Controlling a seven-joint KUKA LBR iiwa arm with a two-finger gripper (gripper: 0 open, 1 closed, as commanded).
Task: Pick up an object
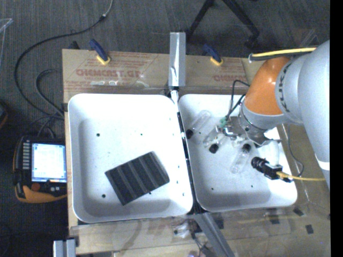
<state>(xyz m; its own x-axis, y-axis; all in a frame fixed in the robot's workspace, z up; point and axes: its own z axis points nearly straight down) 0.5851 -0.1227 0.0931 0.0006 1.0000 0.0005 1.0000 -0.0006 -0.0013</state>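
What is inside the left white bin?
A dark ribbed block lies flat on the floor of the left bin. Whatever is beneath the block is covered.

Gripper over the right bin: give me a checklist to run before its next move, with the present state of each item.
1. Gripper is over the right bin: ok.
2. A pickable object is present: ok, a black ridged block lies flat in the left bin.
3. Gripper is above that block: not ok, it is over the other bin.
4. Block sits away from the bin walls: ok.
5. Something held between the fingers: cannot tell.
6. Yellow cable is out of the travel path: cannot tell.
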